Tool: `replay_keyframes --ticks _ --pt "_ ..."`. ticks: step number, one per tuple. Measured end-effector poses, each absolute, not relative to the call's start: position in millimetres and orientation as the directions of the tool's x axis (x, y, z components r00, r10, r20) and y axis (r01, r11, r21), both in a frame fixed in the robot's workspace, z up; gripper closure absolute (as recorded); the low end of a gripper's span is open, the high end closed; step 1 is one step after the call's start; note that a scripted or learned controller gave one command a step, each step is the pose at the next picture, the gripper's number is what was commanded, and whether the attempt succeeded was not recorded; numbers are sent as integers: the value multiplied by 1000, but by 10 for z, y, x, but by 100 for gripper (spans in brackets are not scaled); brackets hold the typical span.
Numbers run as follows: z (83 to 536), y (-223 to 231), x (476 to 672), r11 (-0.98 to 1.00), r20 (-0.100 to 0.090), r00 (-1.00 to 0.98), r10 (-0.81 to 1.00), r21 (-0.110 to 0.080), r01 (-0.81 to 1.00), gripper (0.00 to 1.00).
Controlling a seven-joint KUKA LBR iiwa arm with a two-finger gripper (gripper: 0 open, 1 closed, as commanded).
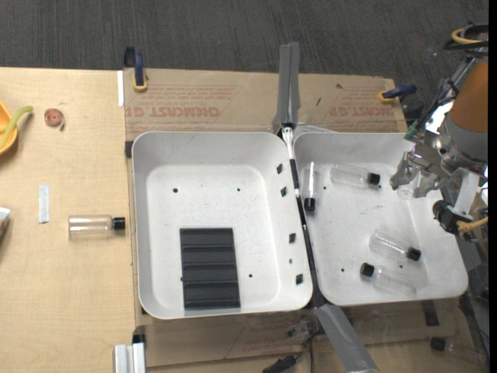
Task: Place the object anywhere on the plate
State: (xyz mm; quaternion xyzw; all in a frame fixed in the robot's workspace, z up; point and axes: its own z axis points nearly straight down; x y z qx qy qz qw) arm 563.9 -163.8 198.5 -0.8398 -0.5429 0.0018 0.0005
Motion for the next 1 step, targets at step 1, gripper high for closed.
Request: replay_keyframes --ticks 1 --pt "1985 -1639 5640 -411 -2 411 912 -3 912 0"
